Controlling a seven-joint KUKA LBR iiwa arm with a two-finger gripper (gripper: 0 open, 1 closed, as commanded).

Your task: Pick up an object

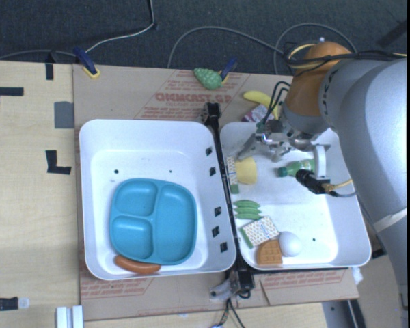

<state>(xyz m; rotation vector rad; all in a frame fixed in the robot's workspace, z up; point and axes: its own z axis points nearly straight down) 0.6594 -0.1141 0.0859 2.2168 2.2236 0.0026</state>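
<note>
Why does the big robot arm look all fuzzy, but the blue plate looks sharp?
In the camera view, the grey arm sits close to the lens, so it is soft and out of focus; the blue plate lies farther down in the left bin, evenly lit, with only faint shadows.

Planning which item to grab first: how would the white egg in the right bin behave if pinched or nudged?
The white egg looks smooth and rounded, so it would probably slip from a pinch and roll when nudged. It touches the brown waffle near the bin's front wall, which may stop it.
</note>
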